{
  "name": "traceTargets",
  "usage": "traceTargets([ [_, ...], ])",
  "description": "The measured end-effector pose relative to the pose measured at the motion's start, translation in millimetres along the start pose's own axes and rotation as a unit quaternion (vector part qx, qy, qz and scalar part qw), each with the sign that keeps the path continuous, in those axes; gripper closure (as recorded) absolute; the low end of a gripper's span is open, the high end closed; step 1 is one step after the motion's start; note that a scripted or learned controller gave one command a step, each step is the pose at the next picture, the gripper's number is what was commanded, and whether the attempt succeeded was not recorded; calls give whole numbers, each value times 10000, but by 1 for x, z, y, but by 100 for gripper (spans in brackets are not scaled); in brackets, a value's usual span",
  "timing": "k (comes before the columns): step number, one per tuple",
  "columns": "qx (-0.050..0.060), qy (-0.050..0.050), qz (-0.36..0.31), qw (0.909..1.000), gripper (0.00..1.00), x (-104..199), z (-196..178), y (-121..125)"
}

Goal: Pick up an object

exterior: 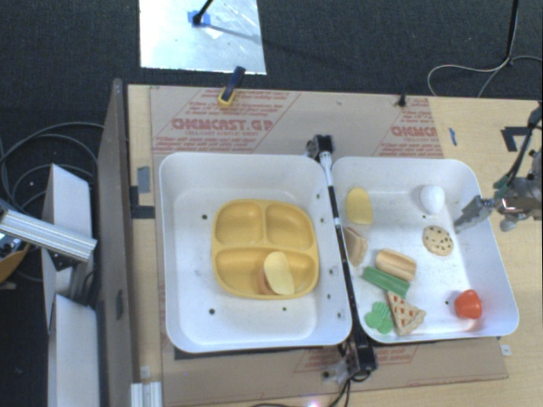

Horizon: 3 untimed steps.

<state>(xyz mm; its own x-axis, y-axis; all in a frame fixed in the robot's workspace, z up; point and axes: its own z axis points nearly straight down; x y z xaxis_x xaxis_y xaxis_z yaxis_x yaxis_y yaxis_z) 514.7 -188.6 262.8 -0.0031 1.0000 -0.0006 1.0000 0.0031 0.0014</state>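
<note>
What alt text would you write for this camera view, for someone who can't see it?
Two shallow white bins sit side by side on a bench: the left bin holds a yellow divided plate, the right bin scattered toy foods including a cookie, hot dog, pizza slice and tomato. The robot's gripper hangs at the right bin's far edge.

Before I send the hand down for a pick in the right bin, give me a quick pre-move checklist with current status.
1. Hand located: ok, at the right bin's right edge, above the rim.
2. Finger opening: cannot tell, too blurred.
3. Hand free of any item: ok, nothing seen between its tips.
4. Nearest targets reachable: ok, the cookie and white egg lie apart, close to the hand.
5. Crowding: not ok for the pizza slice, hot dog and green piece, which touch or overlap.
6. Tomato: ok, isolated but near the wall.
</note>
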Motion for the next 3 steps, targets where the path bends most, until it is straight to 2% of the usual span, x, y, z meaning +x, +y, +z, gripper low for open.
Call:
traceTargets([
  [1, 21, 21, -36, 10000, 0, 65, 61, 20],
  [2, -3, 20, 22, 10000, 0, 68, 180, -13],
  [3, -64, 1, 7, 10000, 100, 67, 164, -8],
])
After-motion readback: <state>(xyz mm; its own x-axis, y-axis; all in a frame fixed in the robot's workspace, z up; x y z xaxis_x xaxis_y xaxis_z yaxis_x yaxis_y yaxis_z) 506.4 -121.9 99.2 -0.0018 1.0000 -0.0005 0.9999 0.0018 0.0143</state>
